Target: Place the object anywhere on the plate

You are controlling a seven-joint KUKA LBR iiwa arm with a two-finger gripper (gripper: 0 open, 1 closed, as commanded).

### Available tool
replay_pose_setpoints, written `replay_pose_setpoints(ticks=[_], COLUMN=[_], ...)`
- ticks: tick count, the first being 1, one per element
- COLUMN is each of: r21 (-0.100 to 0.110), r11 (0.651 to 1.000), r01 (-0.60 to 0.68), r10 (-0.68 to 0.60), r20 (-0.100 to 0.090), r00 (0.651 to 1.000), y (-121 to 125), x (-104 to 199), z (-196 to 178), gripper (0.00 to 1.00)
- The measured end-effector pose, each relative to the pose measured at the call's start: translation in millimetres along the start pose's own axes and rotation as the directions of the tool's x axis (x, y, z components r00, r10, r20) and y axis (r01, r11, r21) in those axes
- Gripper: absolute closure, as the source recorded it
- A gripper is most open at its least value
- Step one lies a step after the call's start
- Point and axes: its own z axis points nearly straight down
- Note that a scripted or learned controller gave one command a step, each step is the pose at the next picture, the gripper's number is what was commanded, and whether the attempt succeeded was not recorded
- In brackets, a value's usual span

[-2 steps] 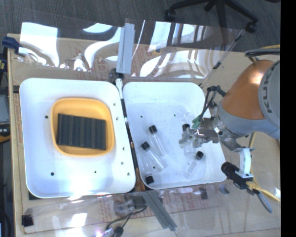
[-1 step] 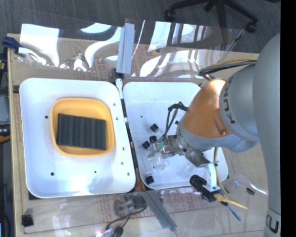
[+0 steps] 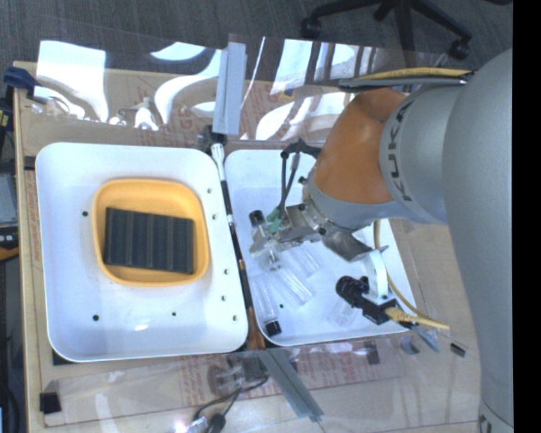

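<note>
1. Camera view, looking down at a slant: two shallow white bins side by side on the worktop, left bin (image 3: 63, 314) carrying a yellow rounded-square plate with a dark ribbed centre (image 3: 150, 233), right bin (image 3: 252, 174) under the grey arm with the orange band (image 3: 365, 147).
2. Gripper (image 3: 269, 234) low over the right bin's left half, just beside the divider between the bins (glare and clear plastic parts muddle the tip).
3. Jaws: cannot tell how far apart, nor whether anything sits between them.
4. Object: not made out with any certainty; small greenish and pale bits at the tip could be it or gripper hardware.
5. Plate lying bare of any object, well apart from the tip, so placing judged not yet done.
6. To do the step well: confirm a firm hold before lifting, rise clear of both bin walls, cross leftward, lower over the ribbed centre, then release low to avoid a bounce.
7. Writing: "KUKA" (image 3: 398, 156) on the arm near the orange band, partly readable; nothing else legible.
</note>
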Motion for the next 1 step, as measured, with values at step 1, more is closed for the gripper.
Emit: replay_pose_setpoints(ticks=[1], r21=[0.0], r11=[0.996], r01=[0.091], r10=[-0.091], r20=[0.001], r00=[0.996], y=[55.0], x=[54.1], z=[0.3], gripper=[1.0])
